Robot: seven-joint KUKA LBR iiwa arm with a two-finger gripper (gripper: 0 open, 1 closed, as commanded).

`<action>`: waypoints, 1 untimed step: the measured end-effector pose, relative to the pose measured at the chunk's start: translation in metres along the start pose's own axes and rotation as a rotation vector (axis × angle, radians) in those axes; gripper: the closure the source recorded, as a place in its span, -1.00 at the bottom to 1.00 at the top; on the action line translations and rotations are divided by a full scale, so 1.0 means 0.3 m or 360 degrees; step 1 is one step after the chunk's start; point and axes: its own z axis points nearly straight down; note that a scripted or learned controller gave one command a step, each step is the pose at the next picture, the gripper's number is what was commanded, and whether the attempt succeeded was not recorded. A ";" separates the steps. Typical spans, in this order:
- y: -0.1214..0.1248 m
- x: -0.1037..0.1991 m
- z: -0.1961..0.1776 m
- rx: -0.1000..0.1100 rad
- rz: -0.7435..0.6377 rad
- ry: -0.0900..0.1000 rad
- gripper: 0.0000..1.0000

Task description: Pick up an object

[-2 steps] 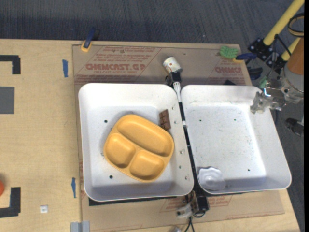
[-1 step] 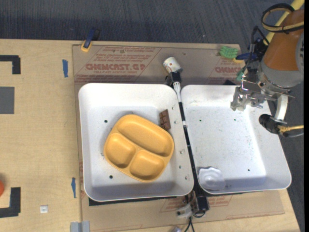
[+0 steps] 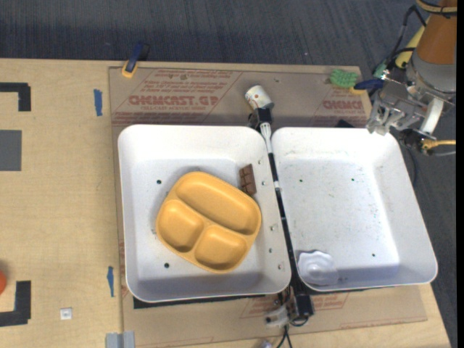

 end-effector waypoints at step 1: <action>0.036 -0.075 0.063 0.0005 -0.0367 0.0000 1.00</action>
